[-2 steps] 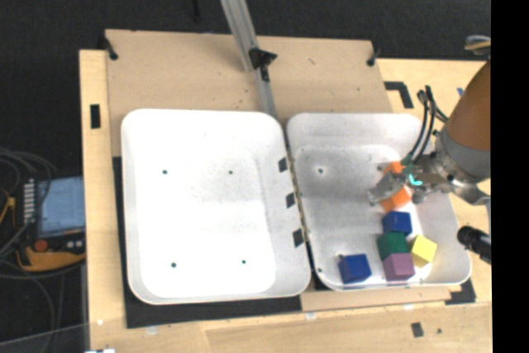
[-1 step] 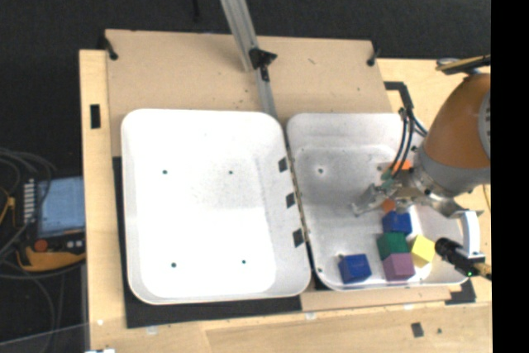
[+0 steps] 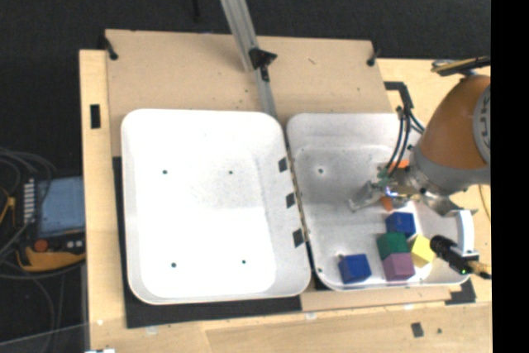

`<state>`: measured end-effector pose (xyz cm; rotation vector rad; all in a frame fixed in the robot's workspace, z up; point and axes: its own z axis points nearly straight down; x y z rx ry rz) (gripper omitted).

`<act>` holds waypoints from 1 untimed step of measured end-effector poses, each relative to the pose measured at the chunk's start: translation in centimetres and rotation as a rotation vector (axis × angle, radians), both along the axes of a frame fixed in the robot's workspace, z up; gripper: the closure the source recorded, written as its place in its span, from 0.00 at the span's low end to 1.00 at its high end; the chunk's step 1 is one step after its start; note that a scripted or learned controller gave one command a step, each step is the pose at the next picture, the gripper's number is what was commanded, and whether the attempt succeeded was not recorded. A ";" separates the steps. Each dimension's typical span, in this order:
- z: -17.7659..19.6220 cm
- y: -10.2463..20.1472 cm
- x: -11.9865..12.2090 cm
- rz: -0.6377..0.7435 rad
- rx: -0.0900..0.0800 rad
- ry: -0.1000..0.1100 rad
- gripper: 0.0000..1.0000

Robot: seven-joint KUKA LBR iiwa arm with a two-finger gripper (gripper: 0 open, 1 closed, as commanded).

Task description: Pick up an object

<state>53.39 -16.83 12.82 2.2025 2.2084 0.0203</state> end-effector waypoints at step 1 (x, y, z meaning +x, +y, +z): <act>0.8 0.0 0.0 -0.006 0.002 -0.002 1.00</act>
